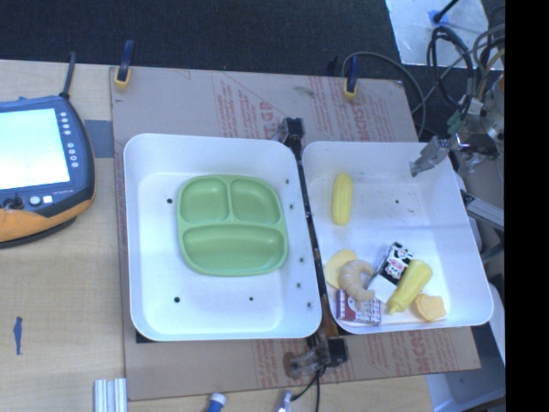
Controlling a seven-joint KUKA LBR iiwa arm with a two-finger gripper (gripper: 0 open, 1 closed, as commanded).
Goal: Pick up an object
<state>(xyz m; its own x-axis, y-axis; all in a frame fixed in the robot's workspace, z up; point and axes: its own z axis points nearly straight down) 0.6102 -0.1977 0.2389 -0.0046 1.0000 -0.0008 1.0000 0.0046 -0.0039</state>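
Your gripper (426, 160) sits at the right bin (446, 221) far rim; corn cob (341, 198) lies leftward, long axis near-far. Can't tell jaw state.

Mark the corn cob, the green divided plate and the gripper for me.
corn cob (341, 198): camera view, middle of the cob, right bin.
green divided plate (232, 225): camera view, central divider ridge, left bin.
gripper (425, 160): camera view, at the fingertips, above the right bin's far corner.

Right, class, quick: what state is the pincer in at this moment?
Pincer: over the right bin's far corner, nothing seen in it; open or closed cannot be told.
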